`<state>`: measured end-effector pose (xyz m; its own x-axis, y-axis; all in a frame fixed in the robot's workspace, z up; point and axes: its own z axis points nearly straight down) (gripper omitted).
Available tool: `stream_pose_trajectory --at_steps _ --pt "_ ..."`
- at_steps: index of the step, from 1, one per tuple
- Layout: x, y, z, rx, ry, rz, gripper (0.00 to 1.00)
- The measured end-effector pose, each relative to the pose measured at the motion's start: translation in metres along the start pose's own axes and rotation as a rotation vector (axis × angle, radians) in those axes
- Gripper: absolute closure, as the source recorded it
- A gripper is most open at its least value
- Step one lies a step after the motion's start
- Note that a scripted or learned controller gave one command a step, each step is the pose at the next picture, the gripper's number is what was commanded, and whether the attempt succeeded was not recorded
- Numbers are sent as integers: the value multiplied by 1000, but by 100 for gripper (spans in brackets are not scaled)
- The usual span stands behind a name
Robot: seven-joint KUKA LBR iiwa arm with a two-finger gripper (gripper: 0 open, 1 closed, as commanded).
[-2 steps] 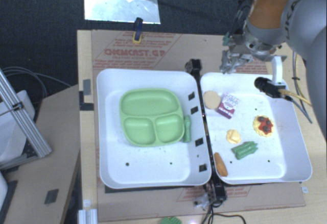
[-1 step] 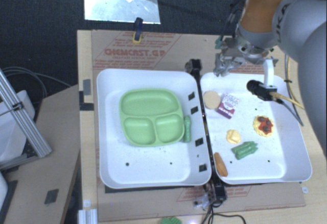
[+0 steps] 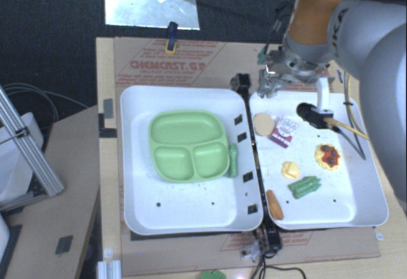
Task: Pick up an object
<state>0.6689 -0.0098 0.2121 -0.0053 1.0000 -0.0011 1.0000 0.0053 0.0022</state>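
While the gripper hangs at the right bin's far left corner, jaws' state impossible to tell, a tan disc, purple packet, pizza toy and green piece lie below it.

You have a bench topped with brown cardboard. Two white bins sit on it side by side, touching: the left bin and the right bin. A blue-yellow clip grips the cardboard's far edge.
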Motion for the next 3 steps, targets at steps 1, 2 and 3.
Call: stream_pose_trajectory --at_steps 1,2,3 --pt "-14 0 -24 -2 1 4 100" --pt "-91 -41 31 6 -1 11 100" --pt "-124 -61 64 3 0 7 100"
